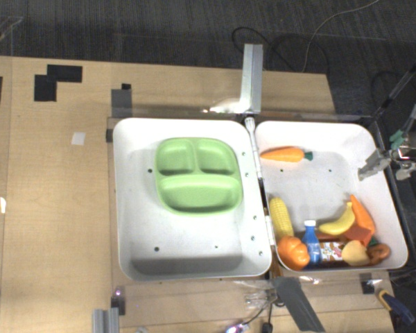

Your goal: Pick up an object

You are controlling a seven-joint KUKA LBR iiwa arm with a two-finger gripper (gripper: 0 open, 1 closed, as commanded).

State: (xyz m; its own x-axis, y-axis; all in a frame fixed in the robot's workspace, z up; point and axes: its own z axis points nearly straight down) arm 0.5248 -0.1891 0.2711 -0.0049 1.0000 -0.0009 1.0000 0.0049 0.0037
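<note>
The right bin [333, 134] holds a carrot [283, 155] near its far left wall. Along its near side lie a corn cob [281, 216], an orange round fruit [293, 251], a small blue bottle [311, 241], a banana [338, 221], an orange wedge [362, 217] and a few more toy foods [364, 252] in the near right corner. My gripper [376, 164] sits at the right rim of this bin, above its wall and apart from every object. Nothing is visibly held by it.
The left bin [135, 200] carries a green divided plate [197, 174] in its middle. A metal post [252, 78] stands behind the seam between the bins. The wooden bench [48, 207] stretches to the left.
</note>
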